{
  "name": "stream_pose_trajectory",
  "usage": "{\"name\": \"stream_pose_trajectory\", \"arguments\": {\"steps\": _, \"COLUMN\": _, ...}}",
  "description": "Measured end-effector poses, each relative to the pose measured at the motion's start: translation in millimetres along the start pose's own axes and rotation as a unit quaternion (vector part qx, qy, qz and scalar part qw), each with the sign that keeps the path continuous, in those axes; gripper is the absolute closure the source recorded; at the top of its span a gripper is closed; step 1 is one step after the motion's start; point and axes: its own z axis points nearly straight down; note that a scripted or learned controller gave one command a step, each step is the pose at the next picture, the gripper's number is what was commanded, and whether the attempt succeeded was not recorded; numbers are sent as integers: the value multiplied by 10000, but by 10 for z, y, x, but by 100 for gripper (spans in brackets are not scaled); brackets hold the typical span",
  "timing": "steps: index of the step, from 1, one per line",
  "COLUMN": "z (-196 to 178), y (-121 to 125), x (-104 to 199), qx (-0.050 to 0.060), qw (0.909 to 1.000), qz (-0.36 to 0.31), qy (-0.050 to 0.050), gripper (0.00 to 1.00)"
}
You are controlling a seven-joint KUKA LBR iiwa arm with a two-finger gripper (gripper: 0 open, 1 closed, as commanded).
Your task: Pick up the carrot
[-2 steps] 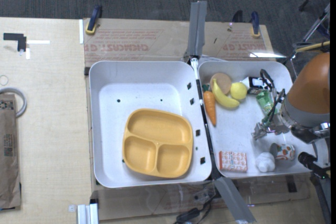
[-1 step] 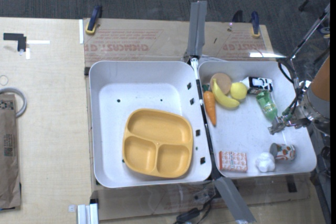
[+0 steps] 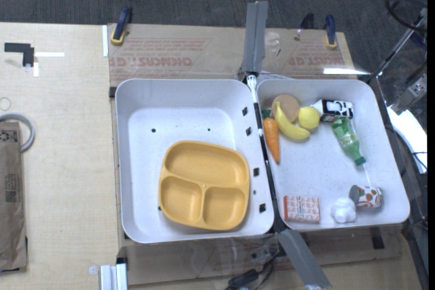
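1. At the far left a brown bag (image 3: 11,197) is cut off by the frame edge.
2. The left bin (image 3: 136,105) holds 1 yellow 3-compartment tray (image 3: 204,185).
3. The carrot (image 3: 272,139) lies in the right bin (image 3: 387,146), against its left wall, tip toward the near side, touching the banana (image 3: 291,127). No claw is near it, so its state cannot be told.
4. Further right: a lemon (image 3: 308,117), a green bottle (image 3: 348,139), a red-patterned packet (image 3: 301,208), a white ball (image 3: 343,211).

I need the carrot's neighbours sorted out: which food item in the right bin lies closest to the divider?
The carrot: orange, tapered, lying along the divider wall; the banana sits further right.
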Motion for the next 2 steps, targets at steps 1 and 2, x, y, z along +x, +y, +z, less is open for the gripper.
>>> {"name": "stream_pose_trajectory", "arguments": {"steps": 1, "z": 2230, "y": -219, "x": -176, "qx": -4, "qw": 9999, "qz": -110, "qy": 4, "gripper": 100}}
{"name": "stream_pose_trajectory", "arguments": {"steps": 2, "z": 3116, "y": 269, "x": 473, "qx": -7, "qw": 9959, "qz": -900, "qy": 2, "gripper": 100}}
